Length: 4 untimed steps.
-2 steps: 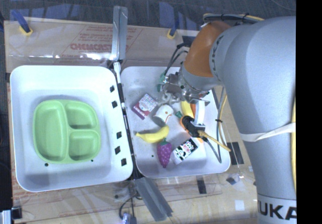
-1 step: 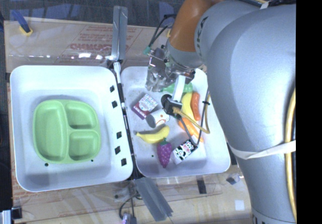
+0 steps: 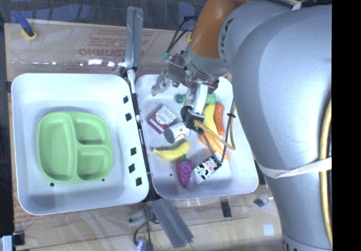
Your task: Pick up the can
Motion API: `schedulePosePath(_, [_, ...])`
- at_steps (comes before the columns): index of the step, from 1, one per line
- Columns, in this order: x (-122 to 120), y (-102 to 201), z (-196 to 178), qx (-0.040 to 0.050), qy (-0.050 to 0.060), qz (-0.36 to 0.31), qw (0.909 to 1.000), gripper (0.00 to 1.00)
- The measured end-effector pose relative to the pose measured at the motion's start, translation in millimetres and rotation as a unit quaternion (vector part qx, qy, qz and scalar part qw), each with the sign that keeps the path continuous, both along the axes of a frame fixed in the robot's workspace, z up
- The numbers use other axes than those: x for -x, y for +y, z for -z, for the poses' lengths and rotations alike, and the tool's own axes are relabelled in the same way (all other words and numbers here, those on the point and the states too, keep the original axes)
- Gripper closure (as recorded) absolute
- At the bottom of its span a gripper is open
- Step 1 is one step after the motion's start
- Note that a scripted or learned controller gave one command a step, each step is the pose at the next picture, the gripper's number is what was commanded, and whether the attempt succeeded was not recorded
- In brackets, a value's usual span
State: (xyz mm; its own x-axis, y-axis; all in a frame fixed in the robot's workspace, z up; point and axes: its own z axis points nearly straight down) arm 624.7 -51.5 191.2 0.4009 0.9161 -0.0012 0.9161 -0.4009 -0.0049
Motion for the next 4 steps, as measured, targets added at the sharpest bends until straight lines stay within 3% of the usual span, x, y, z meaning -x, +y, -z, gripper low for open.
schedulePosePath(1, [41,-24,1,0.0001,0.001,0.083,0.9965,0.0])
schedulePosePath(2, [57,-47,90,0.0001,-0.001,0.101,0.9949,0.0])
schedulePosePath(3, [13,-24,0,0.0007,-0.001,0.212,0.9773,0.0])
schedulePosePath(4, [26,-92,84,0.0002,0.0,0.242,0.9703,0.0])
